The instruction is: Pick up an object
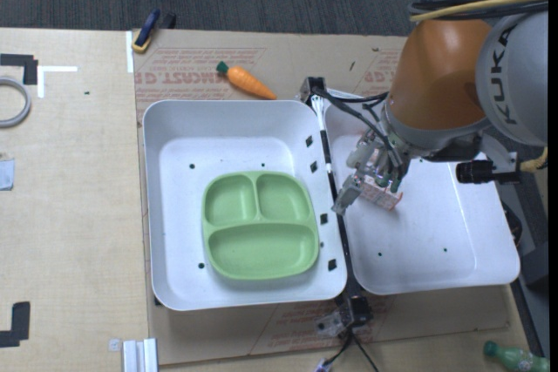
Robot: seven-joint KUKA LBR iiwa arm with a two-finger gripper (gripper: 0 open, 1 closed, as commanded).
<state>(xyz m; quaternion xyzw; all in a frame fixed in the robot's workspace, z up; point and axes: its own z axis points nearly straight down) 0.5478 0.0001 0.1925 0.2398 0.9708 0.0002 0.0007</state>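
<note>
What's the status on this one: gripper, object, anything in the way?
Gripper low in right bin, over small pink-and-white box. Grip unconfirmed. Left bin holds green divided plate. Carrot lies outside bins; nothing blocking.

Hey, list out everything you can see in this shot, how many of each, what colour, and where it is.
Bins: two, white, side by side on the bench.
Divided plate: one, light green, three compartments, in the left bin.
Small box: one, pinkish white, in the right bin under the hand.
Toy carrot: one, orange with green top, on the cardboard behind the left bin.
Clip: one, blue and yellow, at the cardboard's far left corner.
Bottle: one, green, near right corner.
Tape roll: one, grey, bench's left edge.
Arm: one, grey with orange band, from the right.
Hand: one, over the right bin at the small box.
</note>
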